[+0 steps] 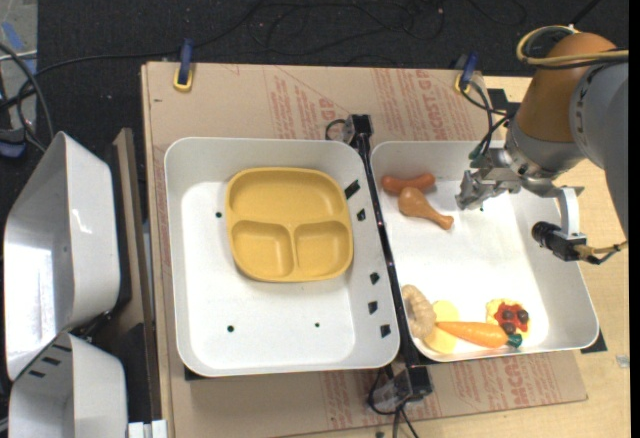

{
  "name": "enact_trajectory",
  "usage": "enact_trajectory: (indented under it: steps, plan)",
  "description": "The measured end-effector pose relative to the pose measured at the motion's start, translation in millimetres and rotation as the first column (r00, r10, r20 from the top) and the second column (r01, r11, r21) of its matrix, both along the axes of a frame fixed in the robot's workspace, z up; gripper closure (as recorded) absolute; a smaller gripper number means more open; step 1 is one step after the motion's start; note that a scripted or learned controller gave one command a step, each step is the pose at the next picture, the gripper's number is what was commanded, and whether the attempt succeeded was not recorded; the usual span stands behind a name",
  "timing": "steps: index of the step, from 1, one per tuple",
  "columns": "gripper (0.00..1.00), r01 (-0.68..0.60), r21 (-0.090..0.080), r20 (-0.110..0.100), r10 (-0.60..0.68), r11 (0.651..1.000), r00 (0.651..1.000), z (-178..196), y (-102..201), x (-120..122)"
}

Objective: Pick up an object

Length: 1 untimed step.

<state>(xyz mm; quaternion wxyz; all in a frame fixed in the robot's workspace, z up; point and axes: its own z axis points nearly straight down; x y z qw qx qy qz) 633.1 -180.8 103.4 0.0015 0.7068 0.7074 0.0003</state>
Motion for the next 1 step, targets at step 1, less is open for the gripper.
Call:
enact_trajectory:
  steps: [1]
  plan:
    - [1.0,-0.002,0.0,0.004,0.002,1.0,1.0,44.4,3.2,5.3]
